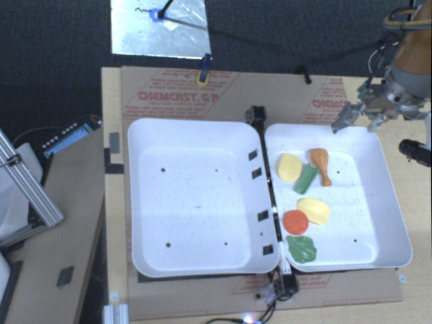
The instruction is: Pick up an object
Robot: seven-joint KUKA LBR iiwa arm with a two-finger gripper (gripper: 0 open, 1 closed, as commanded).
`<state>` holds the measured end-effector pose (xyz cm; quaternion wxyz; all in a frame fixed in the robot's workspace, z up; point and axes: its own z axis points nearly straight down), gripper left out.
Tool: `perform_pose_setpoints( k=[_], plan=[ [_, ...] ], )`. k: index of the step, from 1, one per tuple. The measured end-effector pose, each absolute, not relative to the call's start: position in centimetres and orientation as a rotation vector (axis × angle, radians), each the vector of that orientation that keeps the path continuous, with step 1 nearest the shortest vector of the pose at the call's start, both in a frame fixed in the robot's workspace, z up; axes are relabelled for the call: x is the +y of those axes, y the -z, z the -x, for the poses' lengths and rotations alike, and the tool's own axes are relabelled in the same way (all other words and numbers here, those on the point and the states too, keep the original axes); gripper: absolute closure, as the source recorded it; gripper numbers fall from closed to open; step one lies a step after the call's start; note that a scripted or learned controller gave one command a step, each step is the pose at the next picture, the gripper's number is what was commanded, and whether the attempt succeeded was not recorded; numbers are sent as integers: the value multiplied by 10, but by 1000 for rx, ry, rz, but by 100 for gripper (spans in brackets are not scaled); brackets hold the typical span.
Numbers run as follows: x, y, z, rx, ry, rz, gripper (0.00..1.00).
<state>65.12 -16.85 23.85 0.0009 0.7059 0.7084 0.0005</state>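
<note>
The right bin holds several toy foods in its left half. There is a yellow piece, a green stick, an orange drumstick, a yellow lemon-like piece, a red tomato and a green leafy piece. My gripper hangs above the far rim of the right bin, up and to the right of the drumstick. Its fingers stand apart, with nothing between them.
The left bin lies beside the right one, joined by a black hinge strip. Both rest on a cardboard sheet. A shiny metal plate lies at the back, and an aluminium frame stands at the left.
</note>
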Motion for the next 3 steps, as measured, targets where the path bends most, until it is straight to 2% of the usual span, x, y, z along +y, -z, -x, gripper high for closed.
perform_pose_setpoints(
  k=[1, 2, 3],
  plan=[
    [-170, -142, -588, 2226, 7, -2228, 0],
    [-126, -85, -604, 2223, -3, -2207, 0],
    [-79, -86, -656, 2229, -10, -2207, 0]
  ],
)
